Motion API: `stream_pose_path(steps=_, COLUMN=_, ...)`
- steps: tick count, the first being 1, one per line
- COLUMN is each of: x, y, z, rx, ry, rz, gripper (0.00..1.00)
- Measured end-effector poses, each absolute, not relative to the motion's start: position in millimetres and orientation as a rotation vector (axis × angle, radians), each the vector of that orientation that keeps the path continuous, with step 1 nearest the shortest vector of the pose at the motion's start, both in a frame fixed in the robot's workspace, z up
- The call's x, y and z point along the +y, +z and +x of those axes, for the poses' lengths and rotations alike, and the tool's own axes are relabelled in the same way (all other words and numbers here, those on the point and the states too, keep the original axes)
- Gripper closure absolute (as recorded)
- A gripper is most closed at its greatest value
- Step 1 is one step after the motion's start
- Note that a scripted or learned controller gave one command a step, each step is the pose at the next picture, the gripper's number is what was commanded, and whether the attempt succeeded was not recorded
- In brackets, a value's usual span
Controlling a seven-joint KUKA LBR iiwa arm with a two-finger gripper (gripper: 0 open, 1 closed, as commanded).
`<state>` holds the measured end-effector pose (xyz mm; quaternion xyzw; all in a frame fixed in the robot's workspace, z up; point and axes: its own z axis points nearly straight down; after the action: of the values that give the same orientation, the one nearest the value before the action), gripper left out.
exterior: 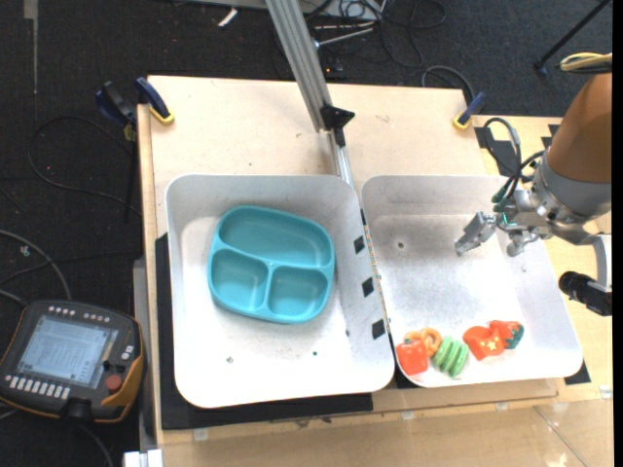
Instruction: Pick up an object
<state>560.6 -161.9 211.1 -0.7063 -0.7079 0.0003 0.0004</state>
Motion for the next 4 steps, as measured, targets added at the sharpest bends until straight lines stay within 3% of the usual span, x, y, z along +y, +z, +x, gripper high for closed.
stream_pose_path(steps=1, x=-111, y=94, z=552.6, rx=-2.228, ry=0.0, rz=-2.218, gripper=0.0)
stream_pose_path(steps=2, x=-127, y=97, z=500.1, rx=-2.219, ry=-0.001, rz=-2.227, gripper=0.0)
stream_pose_path(steps=3, x=-95, y=96, z=494.8, rx=-2.228, ry=-0.003, rz=-2.22, gripper=0.0)
stream_pose_path(steps=4, x=-96, y=96, z=494.8, rx=-2.223, ry=-0.004, rz=-2.224, gripper=0.0)
